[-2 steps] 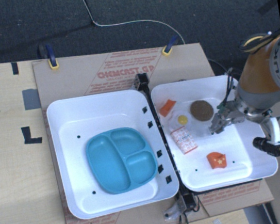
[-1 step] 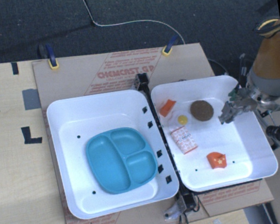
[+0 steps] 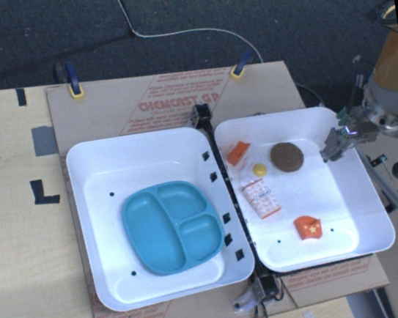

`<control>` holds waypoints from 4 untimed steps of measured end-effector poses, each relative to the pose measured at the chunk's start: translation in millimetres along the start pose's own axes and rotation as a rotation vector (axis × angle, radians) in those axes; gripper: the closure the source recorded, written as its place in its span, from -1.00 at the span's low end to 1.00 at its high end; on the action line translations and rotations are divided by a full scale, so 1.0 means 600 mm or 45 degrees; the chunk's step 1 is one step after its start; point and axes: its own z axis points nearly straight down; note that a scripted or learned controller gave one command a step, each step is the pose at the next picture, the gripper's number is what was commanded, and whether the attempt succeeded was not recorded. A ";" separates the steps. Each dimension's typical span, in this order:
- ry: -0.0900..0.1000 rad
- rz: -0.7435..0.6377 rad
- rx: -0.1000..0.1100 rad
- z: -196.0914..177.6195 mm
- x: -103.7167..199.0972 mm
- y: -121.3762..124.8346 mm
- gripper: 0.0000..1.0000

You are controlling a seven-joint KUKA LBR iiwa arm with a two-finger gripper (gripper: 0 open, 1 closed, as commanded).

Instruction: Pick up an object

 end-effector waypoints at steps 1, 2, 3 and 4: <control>0.005 -0.006 0.006 -0.007 0.092 0.014 1.00; 0.004 -0.005 0.010 0.013 0.178 0.003 1.00; 0.004 -0.005 0.010 0.031 0.264 0.003 1.00; 0.004 -0.005 0.011 0.046 0.354 0.002 1.00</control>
